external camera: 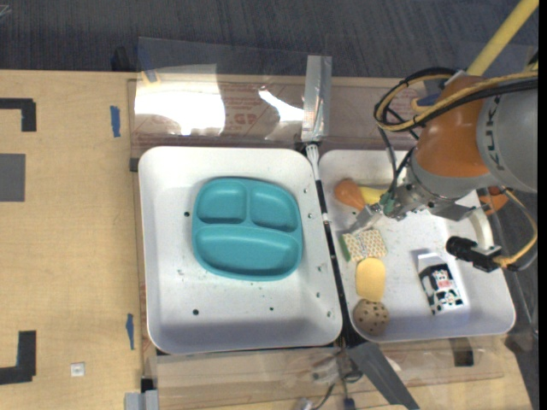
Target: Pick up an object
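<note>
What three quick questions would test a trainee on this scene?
1. True or false: the teal divided plate lies in the view's left bin.
2. The gripper hangs over: A) the plate, B) the view's right bin, C) bare bench.
3. What colour is the round piece just above the brown speckled ball in the view?
Key: 1 true; 2 B; 3 yellow.

Bare gap between yellow lump (370, 278) and box (439, 284)
</note>
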